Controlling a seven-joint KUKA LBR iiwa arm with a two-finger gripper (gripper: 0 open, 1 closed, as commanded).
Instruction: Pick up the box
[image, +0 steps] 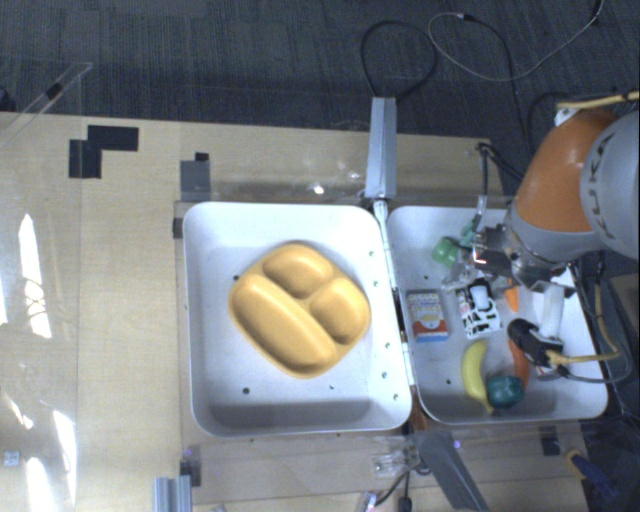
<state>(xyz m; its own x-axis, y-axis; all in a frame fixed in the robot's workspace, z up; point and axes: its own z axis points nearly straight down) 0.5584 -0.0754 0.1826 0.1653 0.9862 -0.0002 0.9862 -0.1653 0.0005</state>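
1. Start at the near edge of the bench (100, 400). It carries 2 shallow white bins side by side.

2. In the right bin (440, 395), look at the near end. A teal ball (504, 391) lies there, touching the near tip of a yellow banana (472, 366). The banana lies roughly lengthwise, near to far.

3. Locate the box (428, 315). It is a small box with a blue, white and orange face. It lies flat on the floor of the right bin, just beside the bin's left wall and beyond the banana. Nothing grips it.

4. In the left bin (200, 400), find 1 large yellow moulded object (300, 308) with 3 rounded lobes. It rests at the middle of the bin, well apart from the box.

5. Find the pincer (482, 268) over the far half of the right bin, to the right of the box and apart from it. You cannot tell whether it is spread or pressed together. The grey arm (560, 225) with its orange band enters from the right.

6. A small green item (447, 250) lies just to the left of the pincer, near the far wall of the right bin.

7. Beyond the bins, a metal post (383, 150) stands at the junction between them. Black cables (400, 45) loop on the dark floor past the bench.
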